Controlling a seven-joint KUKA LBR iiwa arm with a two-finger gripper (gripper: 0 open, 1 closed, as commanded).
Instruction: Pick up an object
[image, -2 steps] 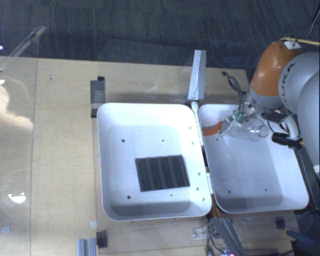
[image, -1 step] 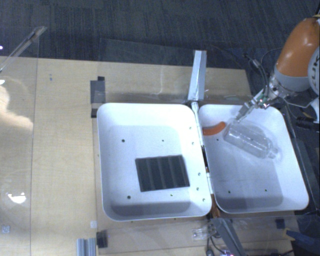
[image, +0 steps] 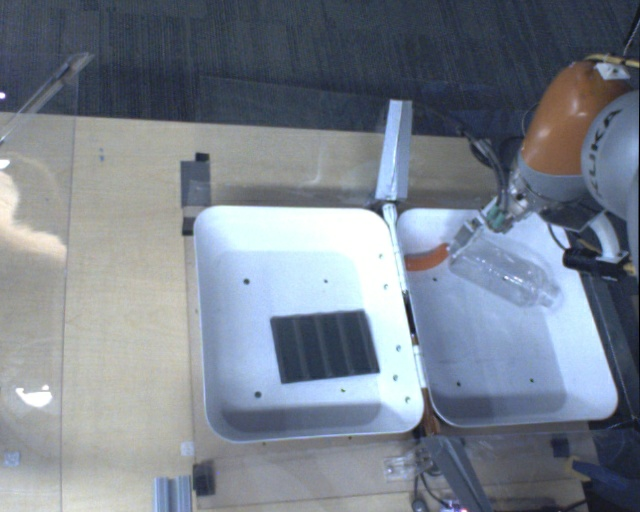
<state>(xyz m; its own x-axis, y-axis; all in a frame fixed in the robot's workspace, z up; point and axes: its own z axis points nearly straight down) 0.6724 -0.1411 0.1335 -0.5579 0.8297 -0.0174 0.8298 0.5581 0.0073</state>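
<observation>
The wooden desk (image: 110, 300) carried two shallow white bins side by side. The left bin (image: 230, 260) held a dark ribbed rectangular pad (image: 325, 346) lying flat near its middle. The right bin (image: 590, 385) held a clear plastic bottle (image: 505, 273), lying on its side in the bin's upper part, its outline faint against the white floor. The grey arm (image: 585, 130), with its orange band, was cut off at the right edge. An orange piece (image: 428, 258) lay at the right bin's upper left, partly hidden. The claw (image: 497, 214) sat above the bottle's upper end; I cannot tell whether it was apart or together.
</observation>
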